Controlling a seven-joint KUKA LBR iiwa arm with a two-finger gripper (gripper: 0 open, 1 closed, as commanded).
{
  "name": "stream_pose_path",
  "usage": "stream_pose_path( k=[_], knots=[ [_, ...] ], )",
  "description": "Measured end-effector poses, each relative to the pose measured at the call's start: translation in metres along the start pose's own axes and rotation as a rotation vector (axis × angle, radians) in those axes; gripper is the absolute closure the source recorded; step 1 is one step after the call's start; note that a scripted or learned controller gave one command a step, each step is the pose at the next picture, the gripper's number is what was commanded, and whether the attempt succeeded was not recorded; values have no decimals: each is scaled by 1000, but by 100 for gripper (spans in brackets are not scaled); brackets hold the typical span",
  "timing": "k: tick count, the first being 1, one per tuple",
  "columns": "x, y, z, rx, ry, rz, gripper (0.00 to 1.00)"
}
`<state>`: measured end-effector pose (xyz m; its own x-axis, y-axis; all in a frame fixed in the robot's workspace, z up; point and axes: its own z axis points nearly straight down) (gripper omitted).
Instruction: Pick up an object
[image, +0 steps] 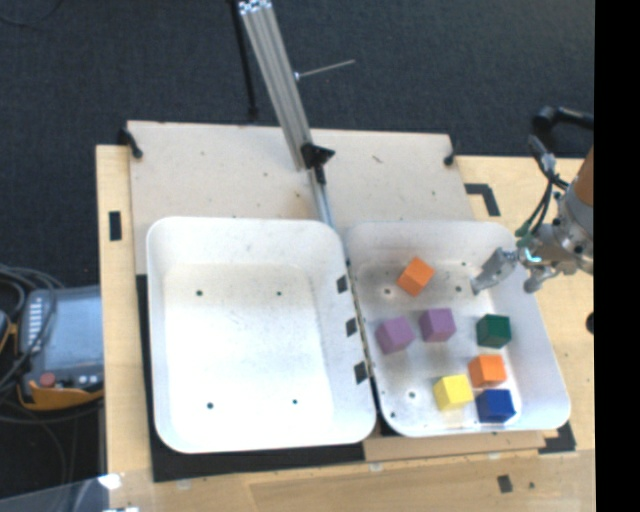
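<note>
The right bin (440, 243) holds several small cubes. An orange cube (415, 275) lies near its middle, with two purple cubes (394, 333) (437, 324) just below it. A green cube (493, 330) sits to the right. A second orange cube (488, 370), a yellow cube (452, 391) and a blue cube (495, 405) cluster at the front right. My gripper (505, 280) hangs over the bin's right side, above the green cube and right of the first orange cube. Its fingers stand open with nothing between them.
The left bin (250, 330) lies beside the right one, their rims meeting mid-bench. A slanted aluminium post (285, 90) rises from behind the bins. A grey device with cables (60, 340) sits off the bench's left edge.
</note>
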<state>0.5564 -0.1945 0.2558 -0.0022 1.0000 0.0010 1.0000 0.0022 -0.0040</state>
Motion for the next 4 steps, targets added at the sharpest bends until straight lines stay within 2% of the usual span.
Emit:
stream_pose_path(
  k=[1, 2, 3, 4],
  knots=[
    [0, 1, -3, -5, -1, -1, 0],
    [7, 0, 57, 1, -1, 2, 0],
    [0, -6, 116, -2, -3, 4, 0],
    [-2, 3, 124, -34, -11, 1, 0]
  ],
)
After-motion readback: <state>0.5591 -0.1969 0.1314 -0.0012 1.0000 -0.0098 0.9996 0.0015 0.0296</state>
